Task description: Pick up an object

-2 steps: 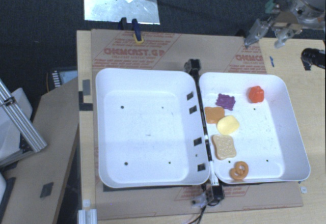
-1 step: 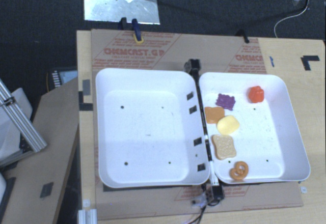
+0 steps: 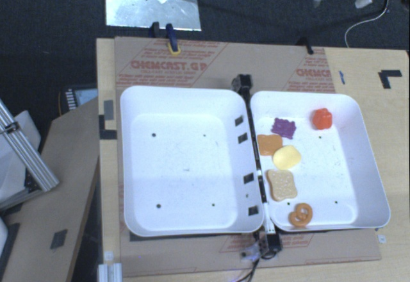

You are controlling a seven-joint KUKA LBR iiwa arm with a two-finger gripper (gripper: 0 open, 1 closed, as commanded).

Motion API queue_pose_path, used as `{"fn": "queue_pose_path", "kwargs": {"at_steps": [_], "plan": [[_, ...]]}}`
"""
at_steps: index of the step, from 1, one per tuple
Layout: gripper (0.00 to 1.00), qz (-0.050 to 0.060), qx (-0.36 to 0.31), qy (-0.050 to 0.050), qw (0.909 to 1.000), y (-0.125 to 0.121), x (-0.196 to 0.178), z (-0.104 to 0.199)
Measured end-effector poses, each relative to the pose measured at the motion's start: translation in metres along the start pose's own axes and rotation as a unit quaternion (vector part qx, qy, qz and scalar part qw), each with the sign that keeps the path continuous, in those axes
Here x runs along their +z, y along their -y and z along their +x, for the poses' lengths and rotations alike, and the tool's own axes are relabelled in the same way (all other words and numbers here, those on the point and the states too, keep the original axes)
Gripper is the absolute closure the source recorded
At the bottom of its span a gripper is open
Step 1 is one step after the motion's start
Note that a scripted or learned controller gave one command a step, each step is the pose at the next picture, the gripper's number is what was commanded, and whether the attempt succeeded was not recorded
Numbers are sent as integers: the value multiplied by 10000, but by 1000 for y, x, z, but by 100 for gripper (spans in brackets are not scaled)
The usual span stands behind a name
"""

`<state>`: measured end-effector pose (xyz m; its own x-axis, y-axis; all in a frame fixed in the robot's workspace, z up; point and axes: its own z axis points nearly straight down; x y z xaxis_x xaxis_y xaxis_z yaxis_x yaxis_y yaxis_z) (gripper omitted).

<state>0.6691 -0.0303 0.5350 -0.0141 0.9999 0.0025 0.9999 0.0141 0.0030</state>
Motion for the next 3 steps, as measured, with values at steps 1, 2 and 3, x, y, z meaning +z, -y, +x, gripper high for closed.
{"fn": "queue_pose_path", "kwargs": {"at_steps": [1,2,3], "plan": [[100,-17,29,16,10000,0,-12,-7],[100,13,22,3,10000,36,0,63],[100,7,19,1,10000,57,0,118]]}}
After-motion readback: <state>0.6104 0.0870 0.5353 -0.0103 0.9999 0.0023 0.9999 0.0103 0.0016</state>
